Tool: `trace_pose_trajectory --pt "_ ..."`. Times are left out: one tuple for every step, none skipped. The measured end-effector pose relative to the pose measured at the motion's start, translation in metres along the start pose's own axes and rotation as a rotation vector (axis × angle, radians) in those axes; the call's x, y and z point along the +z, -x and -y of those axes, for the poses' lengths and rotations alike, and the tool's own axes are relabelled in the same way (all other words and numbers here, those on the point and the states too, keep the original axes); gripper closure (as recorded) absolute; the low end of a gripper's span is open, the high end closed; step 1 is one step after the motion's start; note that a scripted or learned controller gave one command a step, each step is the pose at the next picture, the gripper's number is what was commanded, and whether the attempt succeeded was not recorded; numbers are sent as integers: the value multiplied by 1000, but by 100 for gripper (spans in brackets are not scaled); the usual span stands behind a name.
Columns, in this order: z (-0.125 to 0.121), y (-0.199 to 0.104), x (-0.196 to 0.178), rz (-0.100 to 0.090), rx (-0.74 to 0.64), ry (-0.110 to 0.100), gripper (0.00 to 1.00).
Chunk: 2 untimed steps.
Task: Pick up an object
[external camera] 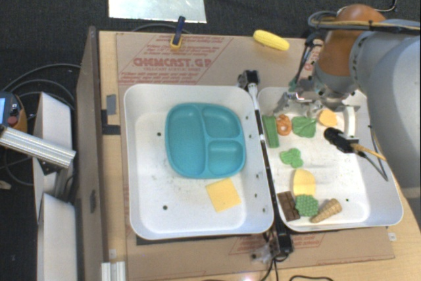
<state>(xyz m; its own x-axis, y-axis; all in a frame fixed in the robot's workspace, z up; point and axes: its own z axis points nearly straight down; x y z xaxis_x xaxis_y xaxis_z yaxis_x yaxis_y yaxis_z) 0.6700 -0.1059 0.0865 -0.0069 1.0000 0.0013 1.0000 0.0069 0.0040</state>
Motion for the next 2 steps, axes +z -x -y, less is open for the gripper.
trace_pose_trajectory --pt "20 -23 0 3 1 2 0" --pt "18 -23 -12 2 -1 5 100"
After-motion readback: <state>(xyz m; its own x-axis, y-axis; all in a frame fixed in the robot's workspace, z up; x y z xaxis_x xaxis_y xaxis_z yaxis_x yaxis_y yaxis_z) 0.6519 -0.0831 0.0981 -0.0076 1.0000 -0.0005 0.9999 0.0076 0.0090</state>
